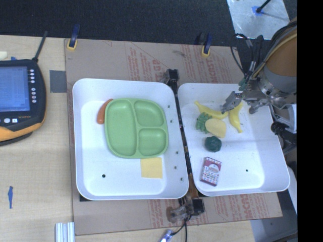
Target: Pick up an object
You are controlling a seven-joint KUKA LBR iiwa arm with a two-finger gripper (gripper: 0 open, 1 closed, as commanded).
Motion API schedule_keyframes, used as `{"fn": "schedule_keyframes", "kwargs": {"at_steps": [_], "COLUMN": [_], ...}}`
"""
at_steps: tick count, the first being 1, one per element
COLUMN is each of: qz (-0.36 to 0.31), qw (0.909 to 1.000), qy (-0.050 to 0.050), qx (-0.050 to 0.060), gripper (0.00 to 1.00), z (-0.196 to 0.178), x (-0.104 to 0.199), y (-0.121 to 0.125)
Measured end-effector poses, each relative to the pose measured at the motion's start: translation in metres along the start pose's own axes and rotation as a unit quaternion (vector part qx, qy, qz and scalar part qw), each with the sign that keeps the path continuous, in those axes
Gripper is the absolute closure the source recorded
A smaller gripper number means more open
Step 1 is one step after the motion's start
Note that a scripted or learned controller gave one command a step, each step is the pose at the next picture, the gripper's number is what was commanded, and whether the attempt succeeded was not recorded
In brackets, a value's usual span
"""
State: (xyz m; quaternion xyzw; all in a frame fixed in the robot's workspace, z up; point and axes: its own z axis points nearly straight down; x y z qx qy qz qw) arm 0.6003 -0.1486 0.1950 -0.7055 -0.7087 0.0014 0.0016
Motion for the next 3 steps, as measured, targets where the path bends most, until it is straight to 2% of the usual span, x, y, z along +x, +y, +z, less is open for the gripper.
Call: {"fn": "schedule_keyframes", "kwargs": {"at_steps": [1,2,3], "qz": [0.000,-0.001,0.000], "qw": [1.0000,1.0000,1.0000], "qy": [0.000,-0.001,0.000], "qx": [0.002,0.002,-0.001], "gripper": [0.00,1.00,1.00], "z": [0.104,0.093,0.003], "x": [0.045,0.044,0.113], "y": [-0.047,-0.047,0.002]}}
